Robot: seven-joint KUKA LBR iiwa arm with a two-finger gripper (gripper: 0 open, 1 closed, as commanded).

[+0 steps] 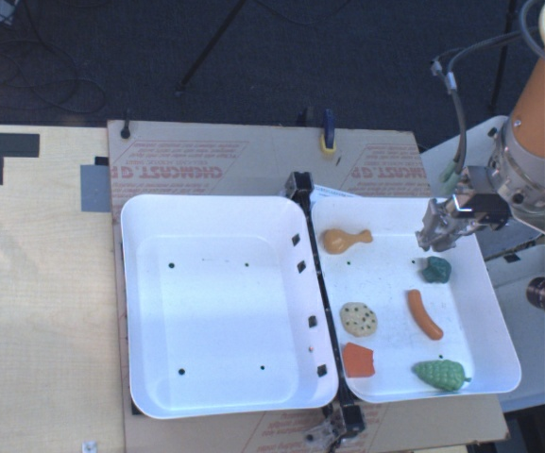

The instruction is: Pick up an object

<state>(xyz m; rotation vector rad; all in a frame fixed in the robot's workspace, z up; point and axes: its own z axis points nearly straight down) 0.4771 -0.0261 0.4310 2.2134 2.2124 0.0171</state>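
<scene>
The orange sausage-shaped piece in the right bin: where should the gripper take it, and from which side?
Grip the orange sausage across its middle, coming from above with the gripper turned so its closing line crosses the long axis. It lies flat and slanted on the right bin floor, narrow across, with bare floor on both long sides.
</scene>
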